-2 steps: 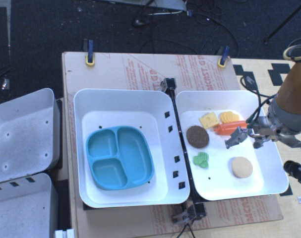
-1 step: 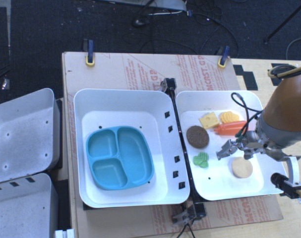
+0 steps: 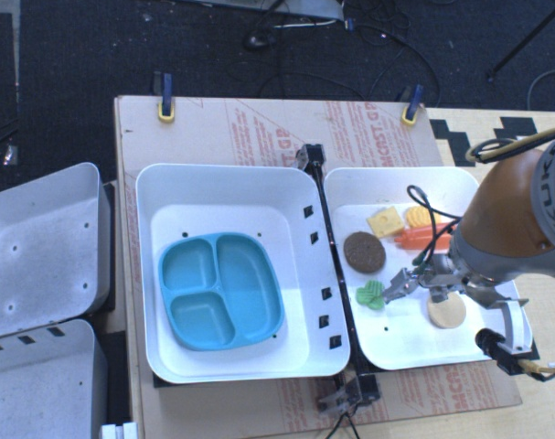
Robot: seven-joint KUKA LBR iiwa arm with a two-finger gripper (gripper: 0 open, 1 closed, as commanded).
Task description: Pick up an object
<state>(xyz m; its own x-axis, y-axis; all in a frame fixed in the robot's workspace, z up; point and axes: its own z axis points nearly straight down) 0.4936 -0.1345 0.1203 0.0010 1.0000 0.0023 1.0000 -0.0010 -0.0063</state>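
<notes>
The right bin (image 3: 460,355) holds several small objects. A brown round cookie (image 3: 363,251) lies near its left wall. Behind it are a yellow wedge (image 3: 384,221), an orange piece (image 3: 417,216) and a red-orange carrot shape (image 3: 410,237). A green leafy piece (image 3: 371,294) sits at the left front and a beige disc (image 3: 447,313) at the middle front. My gripper (image 3: 407,283) hangs low over the bin, just right of the green piece and left of the beige disc. Nothing is visibly held.
In the left bin (image 3: 149,273) lies a blue three-compartment plate (image 3: 220,289). A black divider with clips (image 3: 327,263) runs between the bins. My arm's orange band (image 3: 506,208) covers the right bin's right side. White trays (image 3: 39,254) lie off the bench at left.
</notes>
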